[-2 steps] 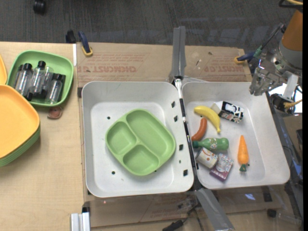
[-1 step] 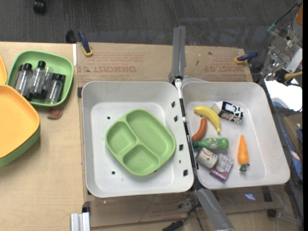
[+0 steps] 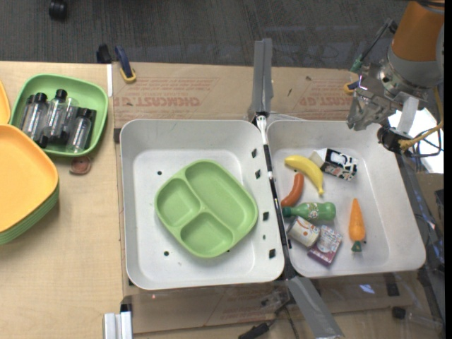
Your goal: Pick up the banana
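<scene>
The yellow banana [image 3: 306, 170] lies in the right bin [image 3: 395, 210], near its upper middle, curving down to the right. A red sausage-like item [image 3: 292, 188] touches its lower left, and a black-and-white carton [image 3: 339, 165] sits just to its right. My gripper [image 3: 361, 116] hangs above the bin's upper right corner, well up and to the right of the banana. Nothing shows between its fingers.
The right bin also holds a green bottle [image 3: 311, 210], an orange carrot [image 3: 357, 222] and two small packets [image 3: 316, 237]. The left bin [image 3: 138, 203] carries a green divided plate [image 3: 205, 208]. A green tray of bottles [image 3: 59, 114] and orange plates [image 3: 21, 182] sit at far left.
</scene>
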You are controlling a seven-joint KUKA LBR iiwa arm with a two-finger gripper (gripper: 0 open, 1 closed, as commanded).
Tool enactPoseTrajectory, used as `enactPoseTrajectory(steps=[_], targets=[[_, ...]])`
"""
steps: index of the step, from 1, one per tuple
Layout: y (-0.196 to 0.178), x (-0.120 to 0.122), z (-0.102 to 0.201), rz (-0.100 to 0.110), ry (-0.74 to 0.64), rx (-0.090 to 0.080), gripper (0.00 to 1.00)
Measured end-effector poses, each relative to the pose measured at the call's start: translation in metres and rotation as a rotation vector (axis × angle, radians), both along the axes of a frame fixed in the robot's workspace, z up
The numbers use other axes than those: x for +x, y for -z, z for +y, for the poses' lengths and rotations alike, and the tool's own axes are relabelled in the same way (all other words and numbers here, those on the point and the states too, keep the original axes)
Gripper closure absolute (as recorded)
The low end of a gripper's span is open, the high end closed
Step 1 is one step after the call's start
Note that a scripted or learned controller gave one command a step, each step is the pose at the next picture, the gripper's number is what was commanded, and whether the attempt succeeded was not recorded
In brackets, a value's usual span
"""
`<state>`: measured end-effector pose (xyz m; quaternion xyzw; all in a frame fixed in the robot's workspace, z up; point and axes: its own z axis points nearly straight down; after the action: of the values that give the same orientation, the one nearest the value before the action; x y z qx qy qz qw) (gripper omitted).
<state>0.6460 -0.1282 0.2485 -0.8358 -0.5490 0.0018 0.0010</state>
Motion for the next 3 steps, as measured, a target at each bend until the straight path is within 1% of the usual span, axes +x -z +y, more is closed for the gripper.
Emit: enactPoseTrajectory(steps=[1,2,3], targets=[[0.04,0.012,-0.023,0.002,0.271,-0.001,1.0],[-0.063,-0.054,-0.067,-0.001,0.509,-0.003,1.0],[0.005,-0.016,-0.074,0.002,0.81,-0.003,1.0]])
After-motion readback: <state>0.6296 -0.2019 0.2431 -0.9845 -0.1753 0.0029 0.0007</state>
